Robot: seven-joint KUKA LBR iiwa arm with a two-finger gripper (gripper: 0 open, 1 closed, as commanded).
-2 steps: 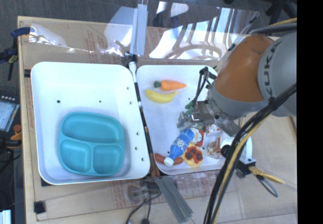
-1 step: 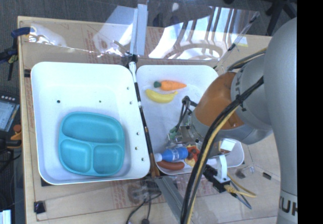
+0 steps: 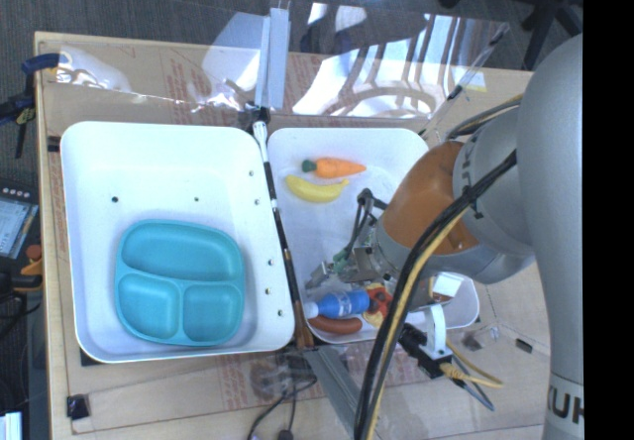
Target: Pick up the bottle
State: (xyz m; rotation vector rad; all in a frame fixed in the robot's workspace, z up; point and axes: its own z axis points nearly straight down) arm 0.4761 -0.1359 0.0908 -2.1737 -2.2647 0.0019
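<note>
Gripper (image 3: 342, 268) poised in right bin (image 3: 396, 146); bottle (image 3: 344, 305) just nearer, lying left-right beside sausage (image 3: 337, 326). Jaw state: cannot tell.

The bottle (image 3: 342, 305) is small and blue, with a white cap at its left end. It lies on its side, flat on the floor of the right bin (image 3: 297, 220), down near the front edge. Its cap points toward the wall between the two bins. Its right end touches some red and yellow things that are hard to make out. A brown sausage (image 3: 337, 326) lies just in front of it, touching or almost touching. The hand (image 3: 342, 265) hangs right above the bottle, close behind it. The bottle's label is too small to read.
</note>
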